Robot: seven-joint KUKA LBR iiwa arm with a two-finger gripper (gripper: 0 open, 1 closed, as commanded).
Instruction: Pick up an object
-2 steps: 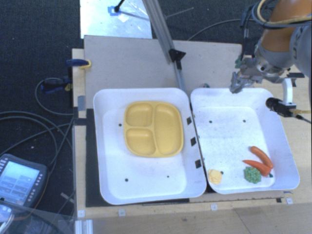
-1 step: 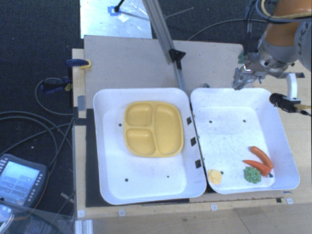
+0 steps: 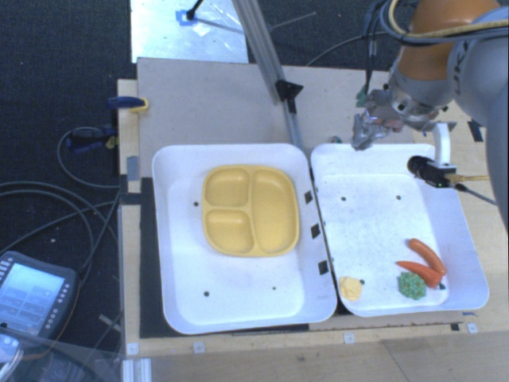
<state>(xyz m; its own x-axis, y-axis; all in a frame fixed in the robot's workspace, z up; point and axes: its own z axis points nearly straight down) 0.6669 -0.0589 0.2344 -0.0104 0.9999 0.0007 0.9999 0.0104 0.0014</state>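
The bench (image 3: 215,102) carries two shallow white bins side by side. The left bin (image 3: 179,293) holds a yellow divided tray (image 3: 248,211) lying flat near its middle, three compartments up and nothing visible in them. The right bin (image 3: 374,205) is bare across its far half; its contents sit bunched in the near right corner, where loose things probably end up after sliding against the wall.

The arm (image 3: 445,30) reaches in from the right, its orange band high over the far right of the bench. Its gripper (image 3: 364,134) hangs above the far left rim of the right bin, well apart from everything it could pick. Nothing is visible under or in the claw, and how far open it stands cannot be told at this size and angle.

The candidate objects are small. Two orange carrot-like pieces (image 3: 425,263) lie close together at a slant, a green broccoli-like lump (image 3: 411,286) just beside their near ends, and a pale yellow piece (image 3: 350,288) sits to the left by the near wall. The grasp seems not yet begun; the gripper would need to travel nearer and right.
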